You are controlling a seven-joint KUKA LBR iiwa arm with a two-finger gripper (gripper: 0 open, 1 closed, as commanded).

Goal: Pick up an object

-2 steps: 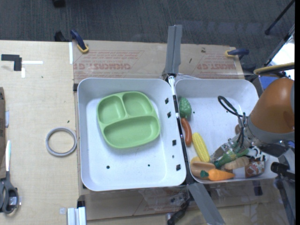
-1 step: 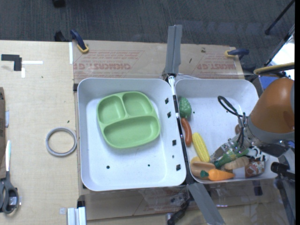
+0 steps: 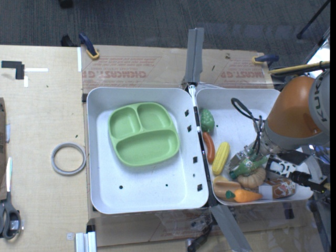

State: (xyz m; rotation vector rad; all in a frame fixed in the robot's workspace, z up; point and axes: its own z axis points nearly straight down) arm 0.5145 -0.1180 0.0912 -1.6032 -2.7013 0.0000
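The right bin (image 3: 239,100) holds a pile of toy foods. Along its left side lie a green vegetable (image 3: 207,121), a red sausage (image 3: 210,147) and a yellow corn cob (image 3: 221,157). At its front are a bun (image 3: 224,184), an orange carrot (image 3: 245,196), a brown pastry (image 3: 253,178) and a reddish packet (image 3: 284,189). My gripper (image 3: 245,159) is low over the pile, just right of the corn. A small green piece (image 3: 248,166) lies right under it, on top of the pastry. The arm's orange band (image 3: 295,109) hides the bin's right part.
The left bin (image 3: 100,156) holds a green divided plate (image 3: 144,133). On the bench at the left lie a grey tape ring (image 3: 68,158) and scissors (image 3: 9,214). A black cable (image 3: 244,111) loops over the right bin near the wrist.
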